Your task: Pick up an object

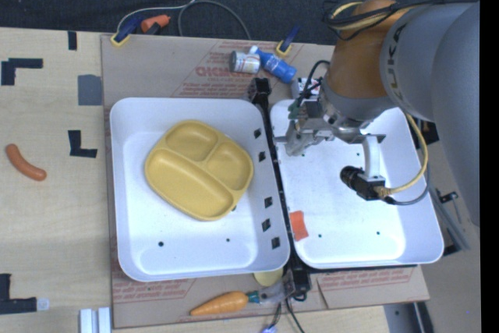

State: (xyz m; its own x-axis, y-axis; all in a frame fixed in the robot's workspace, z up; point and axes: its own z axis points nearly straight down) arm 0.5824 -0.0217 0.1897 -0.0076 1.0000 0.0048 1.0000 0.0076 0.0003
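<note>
Yellow divided plate [199, 169], one, in left of two white bins [125, 191], jaws' state untellable

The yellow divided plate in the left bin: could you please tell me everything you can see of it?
The yellow divided plate looks like moulded plastic, with rounded corners and raised ridges splitting it into three compartments. It lies flat and right side up on the floor of the left bin, turned at an angle to the bin's walls, near the middle. Nothing lies in it or touches it besides the bin.

arm [437, 51] cut off right | right bin [390, 242] partly hidden (far side)
</note>
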